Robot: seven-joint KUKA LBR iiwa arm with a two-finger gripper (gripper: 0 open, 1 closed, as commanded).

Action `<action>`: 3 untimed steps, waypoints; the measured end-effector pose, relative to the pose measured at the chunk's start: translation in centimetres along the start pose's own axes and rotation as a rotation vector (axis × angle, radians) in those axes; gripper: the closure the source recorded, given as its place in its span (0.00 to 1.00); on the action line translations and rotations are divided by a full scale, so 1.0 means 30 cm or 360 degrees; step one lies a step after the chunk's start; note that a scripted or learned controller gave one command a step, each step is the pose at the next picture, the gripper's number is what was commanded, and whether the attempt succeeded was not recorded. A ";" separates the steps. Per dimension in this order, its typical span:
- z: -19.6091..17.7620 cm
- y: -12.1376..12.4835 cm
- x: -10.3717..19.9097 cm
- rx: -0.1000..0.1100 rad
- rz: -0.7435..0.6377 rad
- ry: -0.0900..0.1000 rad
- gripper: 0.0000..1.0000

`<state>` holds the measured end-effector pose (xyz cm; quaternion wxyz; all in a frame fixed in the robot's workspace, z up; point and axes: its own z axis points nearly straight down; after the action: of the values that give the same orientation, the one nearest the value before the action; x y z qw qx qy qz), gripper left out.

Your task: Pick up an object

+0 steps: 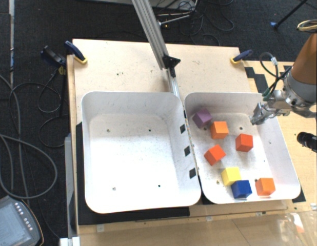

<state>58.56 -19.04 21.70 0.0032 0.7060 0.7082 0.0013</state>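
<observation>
While the claw (257,118) hangs over the right bin's (288,160) far rim, its state cannot be told. Candidate cubes lie loose for picking: red cube (244,142) nearest below it, orange cube (219,129) and purple cube (202,118) to its left. Pale speckled counter (127,65) stands on dark cabled floor (30,117).

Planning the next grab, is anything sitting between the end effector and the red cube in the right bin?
Nothing visible. The end effector sits up and right of the red cube, with bare bin floor between.
</observation>
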 end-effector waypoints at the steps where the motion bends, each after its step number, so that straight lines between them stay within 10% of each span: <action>1: 0.018 0.006 0.190 0.0011 -0.0008 0.0008 1.00; 3: -0.067 -0.044 0.558 0.0009 -0.0010 0.0008 1.00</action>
<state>57.18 -2.31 23.67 -0.0005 0.7038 0.7104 0.0011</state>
